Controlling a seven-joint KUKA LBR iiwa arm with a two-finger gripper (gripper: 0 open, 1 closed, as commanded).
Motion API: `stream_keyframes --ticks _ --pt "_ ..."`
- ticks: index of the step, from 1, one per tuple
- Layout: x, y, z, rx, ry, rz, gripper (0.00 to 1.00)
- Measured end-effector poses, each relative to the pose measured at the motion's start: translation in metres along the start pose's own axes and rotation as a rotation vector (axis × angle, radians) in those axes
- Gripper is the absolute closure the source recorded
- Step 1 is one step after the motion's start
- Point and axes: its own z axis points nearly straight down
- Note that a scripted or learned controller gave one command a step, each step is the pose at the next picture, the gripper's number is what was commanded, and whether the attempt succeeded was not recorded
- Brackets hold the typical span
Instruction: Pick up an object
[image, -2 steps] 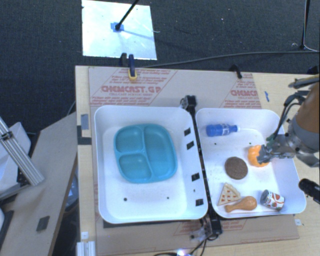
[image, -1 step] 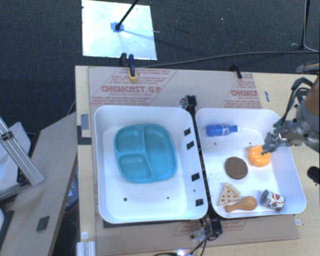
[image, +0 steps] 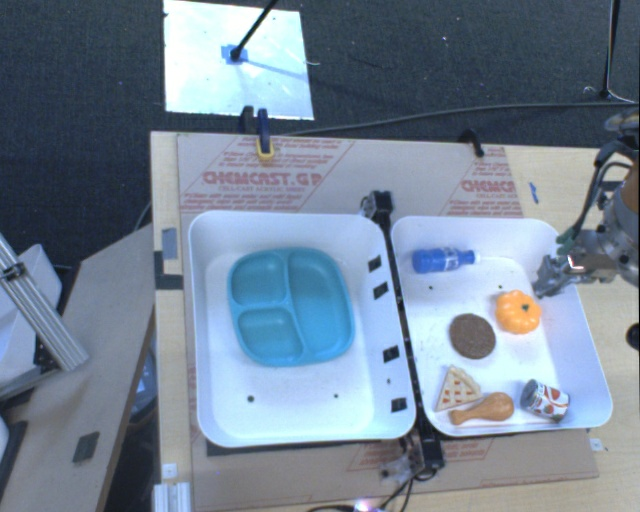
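The right bin (image: 575, 330) holds a blue bottle (image: 441, 260) lying on its side, an orange pumpkin (image: 518, 311), a brown round patty (image: 472, 336), a pizza slice (image: 458, 387), a drumstick (image: 483, 408) and a small can (image: 544, 399). My gripper (image: 553, 276) hangs over the bin's right rim, just up and right of the pumpkin. Nothing shows between its fingers.
The left bin (image: 215, 330) holds a blue divided plate (image: 291, 306). Black clips run down the seam between the bins (image: 388, 320). A brown board lies under both bins, with a clamp (image: 262, 135) at its far edge.
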Motion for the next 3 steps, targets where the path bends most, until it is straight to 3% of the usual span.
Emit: stream_keyframes --ticks 3 --pt "0.153 0.033 0.027 0.003 0.003 -0.005 1.00"
